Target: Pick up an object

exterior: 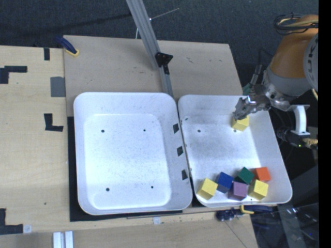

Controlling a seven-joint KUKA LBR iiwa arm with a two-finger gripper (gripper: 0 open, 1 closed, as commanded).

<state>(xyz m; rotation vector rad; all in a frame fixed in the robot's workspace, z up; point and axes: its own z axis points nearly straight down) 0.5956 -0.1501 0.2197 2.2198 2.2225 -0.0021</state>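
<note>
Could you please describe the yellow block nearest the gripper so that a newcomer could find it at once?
Start at the right-hand white bin and look to its far edge, just below the gripper. The yellow block sits there alone, whereas the other blocks, two of them yellow, huddle in the bin's near corner.

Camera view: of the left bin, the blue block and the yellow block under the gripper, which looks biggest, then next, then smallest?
1. Left bin, by far the largest.
2. and 3. Blue block and yellow block under the gripper: they look alike, too close to rank.
</note>
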